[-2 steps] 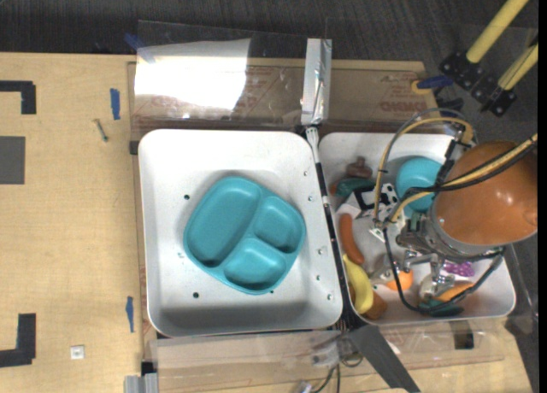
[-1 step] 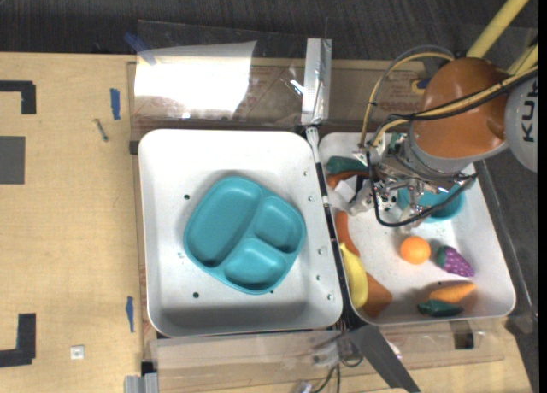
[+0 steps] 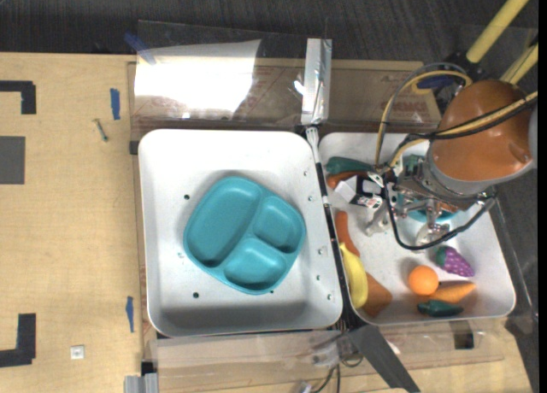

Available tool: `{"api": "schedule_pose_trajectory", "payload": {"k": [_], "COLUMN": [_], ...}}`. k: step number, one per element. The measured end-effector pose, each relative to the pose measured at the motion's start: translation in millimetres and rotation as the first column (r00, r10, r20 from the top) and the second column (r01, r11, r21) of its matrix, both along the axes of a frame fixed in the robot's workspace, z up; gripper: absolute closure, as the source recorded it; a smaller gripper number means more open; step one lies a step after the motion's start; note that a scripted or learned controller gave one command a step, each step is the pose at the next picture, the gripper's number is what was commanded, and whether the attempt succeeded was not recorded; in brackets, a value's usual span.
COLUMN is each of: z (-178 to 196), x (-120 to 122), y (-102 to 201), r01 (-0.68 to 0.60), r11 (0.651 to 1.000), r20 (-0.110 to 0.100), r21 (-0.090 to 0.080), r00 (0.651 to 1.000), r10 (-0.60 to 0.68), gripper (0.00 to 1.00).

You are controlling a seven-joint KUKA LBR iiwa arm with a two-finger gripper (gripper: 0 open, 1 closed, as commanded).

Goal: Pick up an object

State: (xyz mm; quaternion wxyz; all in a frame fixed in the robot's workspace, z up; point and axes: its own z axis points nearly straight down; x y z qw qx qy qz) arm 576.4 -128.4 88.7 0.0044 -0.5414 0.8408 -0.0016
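The left bin (image 3: pixel 162 169) holds a teal tray (image 3: pixel 245 233). The right bin (image 3: pixel 500 284) holds an orange (image 3: pixel 422 280) at 6 o'clock, grapes (image 3: pixel 455 261), a banana (image 3: pixel 354 276) at 9. The gripper (image 3: pixel 410 212) hovers centrally.

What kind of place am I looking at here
Most likely a robot lab bench: a robot arm reaches over two white bins, one holding toy food such as an orange, with tape marks on the bench.

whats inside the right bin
The right bin holds toy food: an orange, purple grapes, a banana and a carrot. The arm covers the bin's far part, so what lies under it is hidden.
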Motion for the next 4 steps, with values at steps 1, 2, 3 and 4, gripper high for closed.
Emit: {"api": "schedule_pose_trajectory", "payload": {"k": [1, 2, 3, 4], "z": [20.4, 0.2, -0.5, 0.0], "x": [-30.1, -93.0, -13.1, -70.7], "y": [-39.7, -18.3, -47.0, -33.7], "r01": [-0.261, -0.198, -0.141, -0.253], "r11": [0.965, 0.98, 0.99, 0.967], "r20": [-0.003, 0.004, 0.003, 0.001], "r21": [-0.002, -0.005, 0.005, -0.003], "r00": [0.965, 0.98, 0.99, 0.967], "r10": [0.261, 0.198, 0.141, 0.253], "gripper": [0.0, 0.0, 0.0, 0.0]}}
